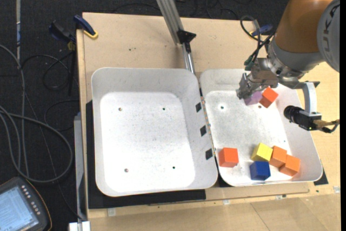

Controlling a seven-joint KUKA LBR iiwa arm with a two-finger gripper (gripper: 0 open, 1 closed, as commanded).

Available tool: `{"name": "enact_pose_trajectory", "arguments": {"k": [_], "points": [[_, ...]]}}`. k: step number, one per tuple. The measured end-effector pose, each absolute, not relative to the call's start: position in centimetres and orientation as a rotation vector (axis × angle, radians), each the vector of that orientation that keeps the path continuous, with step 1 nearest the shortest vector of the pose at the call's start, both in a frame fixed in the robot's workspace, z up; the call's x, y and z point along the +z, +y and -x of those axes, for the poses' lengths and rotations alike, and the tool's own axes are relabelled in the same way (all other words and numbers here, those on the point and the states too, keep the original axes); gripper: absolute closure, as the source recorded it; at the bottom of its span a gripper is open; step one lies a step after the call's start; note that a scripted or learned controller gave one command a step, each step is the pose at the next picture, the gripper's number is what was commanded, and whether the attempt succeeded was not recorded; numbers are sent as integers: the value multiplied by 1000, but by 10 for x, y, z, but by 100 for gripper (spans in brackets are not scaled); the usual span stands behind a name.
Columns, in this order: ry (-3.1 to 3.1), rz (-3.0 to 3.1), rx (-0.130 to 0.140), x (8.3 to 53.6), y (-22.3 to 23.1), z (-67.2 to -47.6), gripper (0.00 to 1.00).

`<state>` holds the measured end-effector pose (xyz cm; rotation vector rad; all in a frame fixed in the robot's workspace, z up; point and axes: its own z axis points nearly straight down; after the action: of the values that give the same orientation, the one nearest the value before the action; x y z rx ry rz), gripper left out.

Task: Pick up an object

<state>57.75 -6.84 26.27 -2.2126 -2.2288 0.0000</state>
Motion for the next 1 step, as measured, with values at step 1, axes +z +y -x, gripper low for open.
{"name": "enact_pose_trajectory", "arguments": {"k": [1], "points": [[-2230,2215,-1,248,-30,-605,100]]}}
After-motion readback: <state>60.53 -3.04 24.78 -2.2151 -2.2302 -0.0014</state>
